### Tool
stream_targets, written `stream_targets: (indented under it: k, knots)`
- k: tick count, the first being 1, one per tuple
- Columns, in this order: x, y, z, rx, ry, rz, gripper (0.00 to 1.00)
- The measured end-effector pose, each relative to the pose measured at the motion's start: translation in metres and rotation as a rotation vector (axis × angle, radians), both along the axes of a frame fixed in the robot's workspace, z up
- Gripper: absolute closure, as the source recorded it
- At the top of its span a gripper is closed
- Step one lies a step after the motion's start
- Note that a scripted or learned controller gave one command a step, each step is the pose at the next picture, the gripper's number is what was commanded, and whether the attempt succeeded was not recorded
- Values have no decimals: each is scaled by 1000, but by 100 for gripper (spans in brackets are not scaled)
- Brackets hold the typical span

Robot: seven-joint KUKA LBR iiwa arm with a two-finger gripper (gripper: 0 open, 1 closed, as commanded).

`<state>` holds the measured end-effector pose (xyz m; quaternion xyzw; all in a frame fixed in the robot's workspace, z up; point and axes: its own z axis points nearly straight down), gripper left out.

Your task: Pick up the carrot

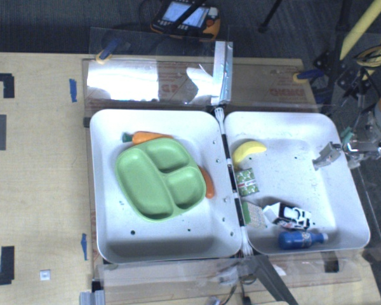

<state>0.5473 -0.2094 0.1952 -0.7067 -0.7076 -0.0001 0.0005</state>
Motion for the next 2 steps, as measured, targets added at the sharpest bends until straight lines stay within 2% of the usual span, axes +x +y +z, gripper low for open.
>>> stream_targets:
  k: [1,2]
  knots:
    - [-21,58,-87,1,0,247,0]
    - [10,39,35,-2,-3,100,0]
